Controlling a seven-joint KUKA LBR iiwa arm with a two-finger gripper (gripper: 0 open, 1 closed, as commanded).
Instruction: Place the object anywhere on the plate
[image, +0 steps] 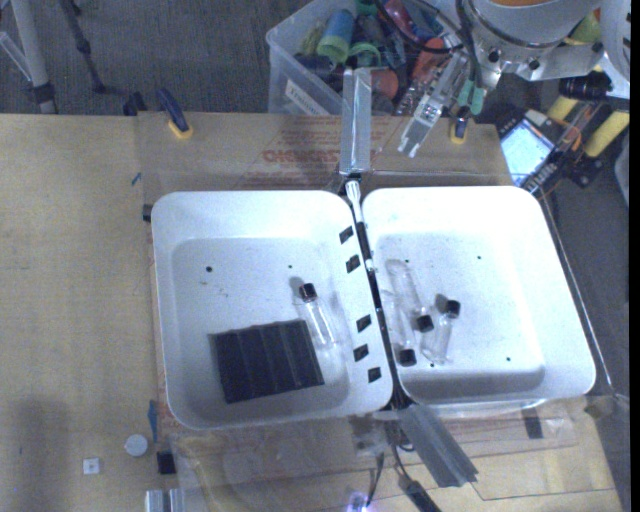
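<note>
The tool (418, 118) hangs high above the far edge of the right bin (560, 300), touching nothing. I cannot tell how it is set. The left bin (180, 300) holds a dark ribbed plate (265, 360) near its near side. A clear vial (314, 314) with a black cap lies just beside the plate's far right corner. The right bin holds more clear vials (425, 320) with black caps, close together by its left wall.

The arm (525, 25) is cut off by the top edge, so its upper part is unseen. The gripper (418, 125) is blurred, and its fingers cannot be made out. The clear vials (420, 310) in the right bin (560, 300) can barely be separated from one another.
</note>
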